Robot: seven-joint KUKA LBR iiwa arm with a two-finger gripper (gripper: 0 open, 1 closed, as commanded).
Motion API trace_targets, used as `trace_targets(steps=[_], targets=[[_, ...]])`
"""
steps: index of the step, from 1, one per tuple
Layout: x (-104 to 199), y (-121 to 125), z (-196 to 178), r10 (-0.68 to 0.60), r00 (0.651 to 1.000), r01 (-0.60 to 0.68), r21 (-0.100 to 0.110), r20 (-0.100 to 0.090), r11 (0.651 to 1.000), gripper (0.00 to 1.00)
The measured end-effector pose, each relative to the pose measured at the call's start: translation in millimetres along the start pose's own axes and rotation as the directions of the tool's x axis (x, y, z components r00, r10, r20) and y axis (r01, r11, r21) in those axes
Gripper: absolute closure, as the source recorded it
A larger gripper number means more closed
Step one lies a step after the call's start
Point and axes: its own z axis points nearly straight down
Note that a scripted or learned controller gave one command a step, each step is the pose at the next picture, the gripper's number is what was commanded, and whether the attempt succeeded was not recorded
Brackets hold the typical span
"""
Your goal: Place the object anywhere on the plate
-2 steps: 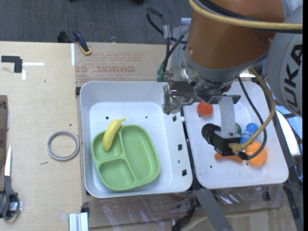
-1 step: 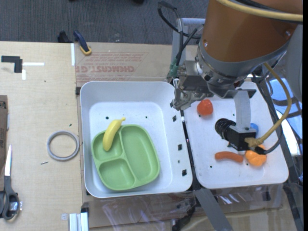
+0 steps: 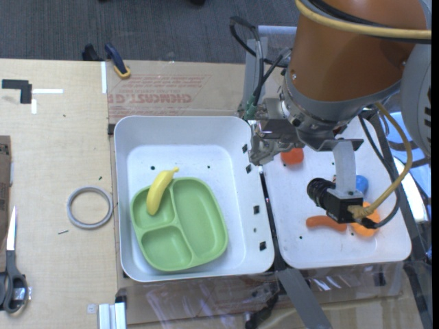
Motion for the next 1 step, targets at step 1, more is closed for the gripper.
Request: trace_targets(steps=[1], targets=[[-14.9, -0.2, -28.8, -0.001, 1.0, 0.001, -0.001, -0.001, 1.0, 1.0]])
